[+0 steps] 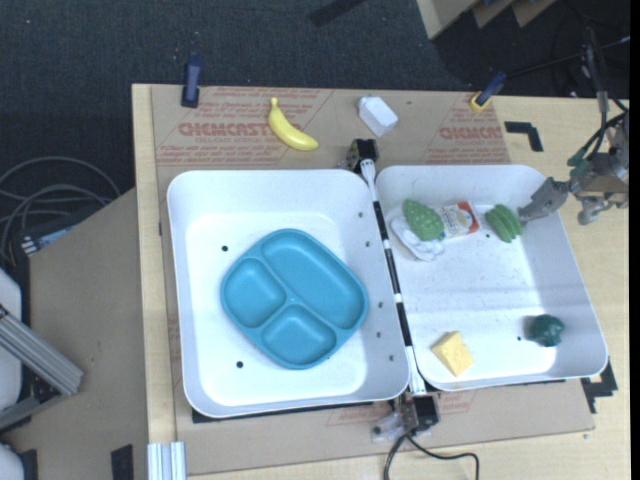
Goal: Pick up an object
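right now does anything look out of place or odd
Yes: a banana and a small white block lie on the cardboard behind the bins, outside both. The blue divided plate in the left bin sits skewed.

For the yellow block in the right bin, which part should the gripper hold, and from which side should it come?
Probably from straight above, closing across the two flat sides of the yellow block. It lies alone on the floor of the right bin, near the front wall but apart from it, leaving room for the fingers.

A blue divided plate fills the left bin; the end effector hangs at the right bin's far edge.
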### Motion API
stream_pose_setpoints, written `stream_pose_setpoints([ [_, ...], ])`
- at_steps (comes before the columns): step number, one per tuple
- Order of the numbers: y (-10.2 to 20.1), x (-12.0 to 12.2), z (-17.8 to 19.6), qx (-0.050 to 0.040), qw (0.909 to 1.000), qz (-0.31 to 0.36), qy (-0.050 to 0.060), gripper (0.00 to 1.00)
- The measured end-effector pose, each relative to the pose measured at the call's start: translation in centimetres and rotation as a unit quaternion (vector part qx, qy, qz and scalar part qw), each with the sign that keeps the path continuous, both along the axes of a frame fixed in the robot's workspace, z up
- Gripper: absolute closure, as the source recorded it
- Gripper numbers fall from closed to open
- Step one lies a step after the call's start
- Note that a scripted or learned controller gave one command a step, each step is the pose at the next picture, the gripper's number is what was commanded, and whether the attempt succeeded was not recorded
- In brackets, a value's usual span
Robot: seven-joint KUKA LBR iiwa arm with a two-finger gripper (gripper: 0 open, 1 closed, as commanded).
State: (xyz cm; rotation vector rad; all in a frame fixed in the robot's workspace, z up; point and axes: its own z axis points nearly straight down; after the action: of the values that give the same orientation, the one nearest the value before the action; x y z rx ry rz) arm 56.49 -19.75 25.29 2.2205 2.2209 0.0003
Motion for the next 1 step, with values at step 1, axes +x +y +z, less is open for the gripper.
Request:
stream_pose_setpoints([
  [1,7.80,5.06,-7.81,0.0011,1.0000,0.000,0.001,0.00],
])
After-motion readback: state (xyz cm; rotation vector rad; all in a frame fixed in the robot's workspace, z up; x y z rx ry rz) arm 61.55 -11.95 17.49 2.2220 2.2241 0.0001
